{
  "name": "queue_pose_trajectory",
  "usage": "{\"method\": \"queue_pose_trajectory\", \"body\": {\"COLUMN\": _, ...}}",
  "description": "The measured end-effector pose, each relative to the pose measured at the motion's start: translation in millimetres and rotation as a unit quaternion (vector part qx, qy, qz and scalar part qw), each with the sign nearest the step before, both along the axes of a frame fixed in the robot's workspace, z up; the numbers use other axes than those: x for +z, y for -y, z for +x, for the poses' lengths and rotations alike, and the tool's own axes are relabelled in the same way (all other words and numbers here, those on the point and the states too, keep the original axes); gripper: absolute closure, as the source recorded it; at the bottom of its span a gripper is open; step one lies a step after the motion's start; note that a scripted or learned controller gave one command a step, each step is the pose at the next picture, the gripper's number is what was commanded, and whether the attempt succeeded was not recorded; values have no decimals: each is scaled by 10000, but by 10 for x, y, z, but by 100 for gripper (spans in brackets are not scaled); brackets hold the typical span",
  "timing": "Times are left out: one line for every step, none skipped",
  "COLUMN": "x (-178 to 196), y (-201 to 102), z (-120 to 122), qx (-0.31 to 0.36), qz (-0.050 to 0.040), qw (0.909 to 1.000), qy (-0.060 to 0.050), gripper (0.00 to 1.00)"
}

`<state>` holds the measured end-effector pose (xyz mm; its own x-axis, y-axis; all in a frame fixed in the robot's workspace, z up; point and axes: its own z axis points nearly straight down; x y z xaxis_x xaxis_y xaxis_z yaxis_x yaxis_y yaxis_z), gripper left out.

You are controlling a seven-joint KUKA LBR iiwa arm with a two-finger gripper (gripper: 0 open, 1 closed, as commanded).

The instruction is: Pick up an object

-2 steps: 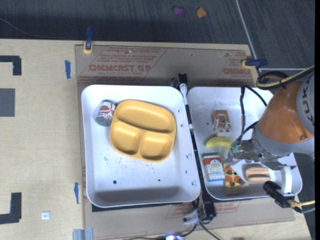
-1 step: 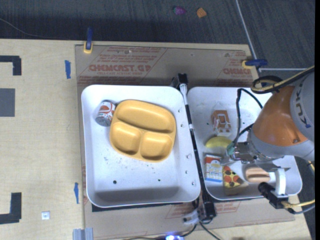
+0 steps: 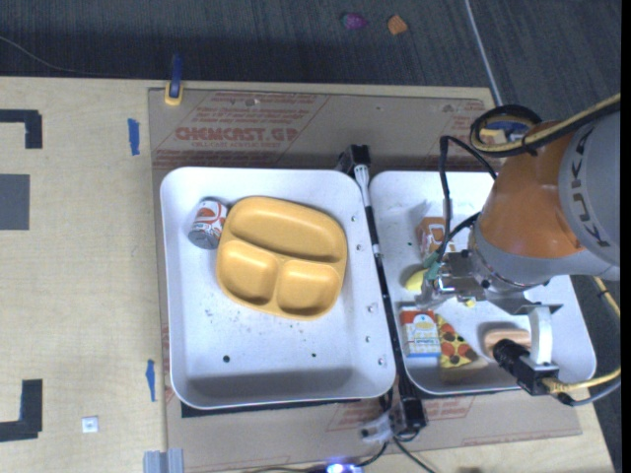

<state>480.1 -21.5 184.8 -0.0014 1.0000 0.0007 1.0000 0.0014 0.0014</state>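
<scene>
Over the right bin (image 3: 582, 358) the grey and orange arm (image 3: 532, 215) is seen reaching in, with the gripper (image 3: 446, 282) lowered among the objects there; whether it is open or closed cannot be told. A small yellow-green object (image 3: 414, 280) is seen just left of the gripper, apparently touching it, though no grasp can be made out. Just below the gripper a small carton (image 3: 421, 333) is laid flat, its long axis running toward the near rim, with a red patterned packet (image 3: 455, 347) touching its right side. An orange packet (image 3: 431, 233) is found just above the gripper, partly hidden by cables. In the left bin (image 3: 187, 363) a yellow divided tray (image 3: 281, 256) is laid, with a crushed can (image 3: 207, 223) touching its left edge.
</scene>
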Motion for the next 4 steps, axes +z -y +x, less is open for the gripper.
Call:
{"method": "queue_pose_trajectory", "body": {"x": -2, "y": 435, "z": -7, "qx": -8, "qz": -12, "qw": 10000, "qy": 3, "gripper": 100}}
{"method": "queue_pose_trajectory", "body": {"x": -469, "y": 1239, "z": -13, "qx": -10, "qz": -2, "qw": 10000, "qy": -16, "gripper": 100}}
{"method": "queue_pose_trajectory", "body": {"x": -468, "y": 1235, "z": -11, "qx": -9, "qz": 0, "qw": 10000, "qy": -14, "gripper": 0}}
{"method": "queue_pose_trajectory", "body": {"x": -919, "y": 874, "z": -7, "qx": -11, "qz": -9, "qw": 10000, "qy": 0, "gripper": 0}}
